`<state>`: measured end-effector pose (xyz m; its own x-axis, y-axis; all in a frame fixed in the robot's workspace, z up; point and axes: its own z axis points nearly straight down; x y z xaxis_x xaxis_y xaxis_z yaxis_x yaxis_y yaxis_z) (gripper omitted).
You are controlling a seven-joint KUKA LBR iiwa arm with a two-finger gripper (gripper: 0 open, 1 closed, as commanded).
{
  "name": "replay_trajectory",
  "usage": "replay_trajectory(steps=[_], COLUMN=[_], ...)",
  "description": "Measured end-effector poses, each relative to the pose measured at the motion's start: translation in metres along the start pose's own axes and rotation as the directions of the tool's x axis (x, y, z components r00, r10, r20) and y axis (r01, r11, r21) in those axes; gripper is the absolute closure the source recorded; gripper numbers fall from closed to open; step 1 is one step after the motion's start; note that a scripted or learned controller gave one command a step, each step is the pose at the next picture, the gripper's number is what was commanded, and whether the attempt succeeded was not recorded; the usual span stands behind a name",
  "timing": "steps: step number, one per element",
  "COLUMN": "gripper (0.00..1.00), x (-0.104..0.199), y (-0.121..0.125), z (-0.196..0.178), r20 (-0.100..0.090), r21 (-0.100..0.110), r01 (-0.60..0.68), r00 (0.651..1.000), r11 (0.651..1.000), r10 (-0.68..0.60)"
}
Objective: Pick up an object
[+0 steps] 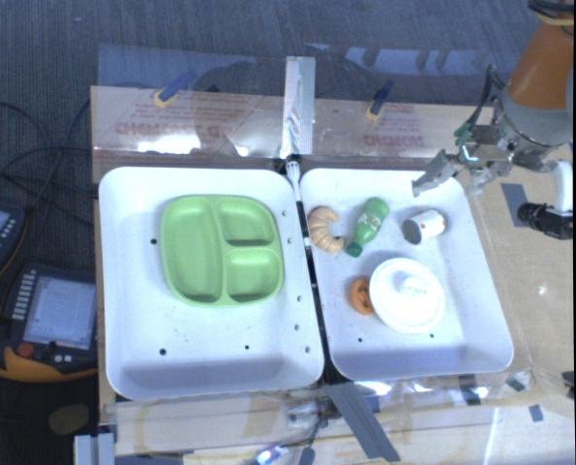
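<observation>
Camera view: two white bins side by side; the arm enters at 2 o'clock, over the far right corner of the right bin (pixel 491 352).
White round lid or bowl (pixel 409 294): nearest thing, at 5 o'clock in the right bin; looks rigid, smooth and wide, likely too broad for a two-finger grasp except at its centre knob.
Orange piece (pixel 361 295): touching the white round thing at its 9 o'clock side, partly tucked under it; crowded, a poor first choice.
Croissant toy (pixel 326 229): by the divider, at 10 o'clock in the right bin; probably light, textured, with a curved body to pinch across.
Green bottle (pixel 367 226): just beside the croissant, lying tilted; probably light, hard, slick plastic that may roll, so grasp across the body's middle.
White cup (pixel 424 226): on its side at 1 o'clock in the bin, apart from its neighbours and nearest the arm; light, stiff, may roll; judged the easiest pick.
Green tray (pixel 222 249): in the left bin, a divided plate, flat and hard to pinch.
Gripper (pixel 440 174): above the bin's far rim, near the cup, holding nothing; whether the jaws are open or closed cannot be told.
Obstacles: far bin wall close to the cup.
</observation>
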<state>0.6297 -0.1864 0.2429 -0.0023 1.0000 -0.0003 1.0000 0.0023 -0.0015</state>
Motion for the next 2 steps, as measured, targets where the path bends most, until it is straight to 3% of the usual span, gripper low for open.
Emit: replay_trajectory(steps=[1, 2], gripper=[0.0, 0.0], x=[0.039, 0.05], y=[-0.003, -0.008], z=[0.114, 0.123], r20=[0.005, 0.003], r21=[-0.023, -0.032], r01=[-0.105, -0.113], r00=[0.994, 0.994], r11=[0.994, 0.993], r10=[0.105, 0.113])
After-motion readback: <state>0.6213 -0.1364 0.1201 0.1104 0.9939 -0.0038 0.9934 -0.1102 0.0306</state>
